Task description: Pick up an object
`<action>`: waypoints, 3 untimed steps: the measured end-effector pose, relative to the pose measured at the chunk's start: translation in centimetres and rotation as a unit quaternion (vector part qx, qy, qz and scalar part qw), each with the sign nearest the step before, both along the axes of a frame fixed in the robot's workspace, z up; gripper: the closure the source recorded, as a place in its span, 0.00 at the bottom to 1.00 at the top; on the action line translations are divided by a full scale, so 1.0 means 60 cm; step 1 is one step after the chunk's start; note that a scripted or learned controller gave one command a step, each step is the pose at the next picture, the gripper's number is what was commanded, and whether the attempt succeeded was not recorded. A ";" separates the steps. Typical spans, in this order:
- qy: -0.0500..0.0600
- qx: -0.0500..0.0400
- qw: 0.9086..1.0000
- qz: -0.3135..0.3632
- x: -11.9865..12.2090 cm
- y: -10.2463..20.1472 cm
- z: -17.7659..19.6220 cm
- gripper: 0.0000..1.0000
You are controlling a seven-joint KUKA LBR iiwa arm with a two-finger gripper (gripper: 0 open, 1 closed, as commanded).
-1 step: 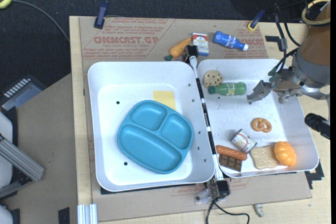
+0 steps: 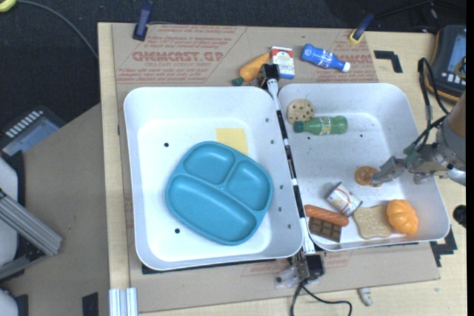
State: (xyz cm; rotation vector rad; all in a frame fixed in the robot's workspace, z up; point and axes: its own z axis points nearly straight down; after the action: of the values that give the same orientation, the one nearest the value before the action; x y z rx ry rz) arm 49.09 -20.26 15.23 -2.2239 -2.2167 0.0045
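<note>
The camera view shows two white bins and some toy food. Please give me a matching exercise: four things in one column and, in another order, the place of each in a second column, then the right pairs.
Things:
1. blue divided plate
2. green bottle
3. blue bottle
4. orange fruit

Places:
A. on the bench behind the bins
B. in the left bin
C. right bin, near corner
D. right bin, far end, beside the cookie

Pairs: 1-B, 2-D, 3-A, 4-C

Two white bins (image 2: 148, 159), one blue plate (image 2: 218, 192), one yellow slice (image 2: 232, 138), two bottles (image 2: 321, 125), one cookie (image 2: 300, 110), one orange (image 2: 402, 216)
</note>
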 end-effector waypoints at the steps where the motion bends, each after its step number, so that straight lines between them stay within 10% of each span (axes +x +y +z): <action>1: -0.002 0.000 1.000 0.002 0.008 0.098 0.048 0.00; 2: -0.002 0.000 1.000 0.001 0.087 0.053 -0.081 0.00; 3: -0.001 0.001 1.000 0.002 0.051 0.091 -0.063 0.00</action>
State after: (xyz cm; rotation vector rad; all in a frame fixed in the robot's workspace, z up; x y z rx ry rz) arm 52.16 -14.82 11.43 -2.2195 -2.2202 0.0007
